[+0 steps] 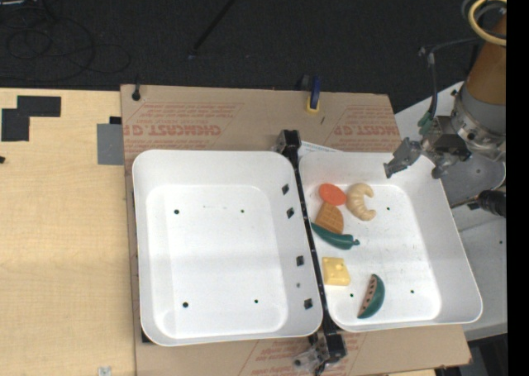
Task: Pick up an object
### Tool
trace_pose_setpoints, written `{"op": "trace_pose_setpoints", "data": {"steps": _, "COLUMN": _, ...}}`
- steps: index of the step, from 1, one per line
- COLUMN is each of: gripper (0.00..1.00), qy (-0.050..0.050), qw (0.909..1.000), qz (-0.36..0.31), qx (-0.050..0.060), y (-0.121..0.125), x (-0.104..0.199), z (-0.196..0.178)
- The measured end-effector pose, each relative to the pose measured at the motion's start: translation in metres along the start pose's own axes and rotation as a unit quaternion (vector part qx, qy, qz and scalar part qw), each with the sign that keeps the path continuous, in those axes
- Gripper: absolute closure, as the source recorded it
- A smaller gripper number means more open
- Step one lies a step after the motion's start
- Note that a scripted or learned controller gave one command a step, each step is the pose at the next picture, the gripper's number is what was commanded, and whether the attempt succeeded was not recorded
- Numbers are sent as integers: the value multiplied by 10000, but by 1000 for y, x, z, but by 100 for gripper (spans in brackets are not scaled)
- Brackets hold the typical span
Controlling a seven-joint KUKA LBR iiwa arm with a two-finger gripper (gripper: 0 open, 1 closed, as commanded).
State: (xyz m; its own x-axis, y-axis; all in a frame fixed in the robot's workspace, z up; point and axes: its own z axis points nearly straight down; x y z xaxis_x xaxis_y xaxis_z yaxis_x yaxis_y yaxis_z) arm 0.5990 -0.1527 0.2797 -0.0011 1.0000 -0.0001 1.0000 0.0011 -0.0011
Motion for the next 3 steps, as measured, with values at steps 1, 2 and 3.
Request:
{"op": "trace_pose_setpoints", "data": {"steps": 1, "gripper": 0, "qy": 11, "qw": 10000, "qz": -13, "qx": -3, "y": -41, "x": 45, "z": -39}}
{"op": "trace_pose_setpoints", "data": {"steps": 2, "gripper": 0, "qy": 18, "qw": 10000, "qz": 1, "qx": 81, "y": -58, "x": 69, "z": 193}}
{"op": "trace_pose_setpoints", "data": {"steps": 3, "gripper": 100, "qy": 7, "qw": 10000, "qz": 37, "qx": 27, "y": -55, "x": 66, "z": 175}}
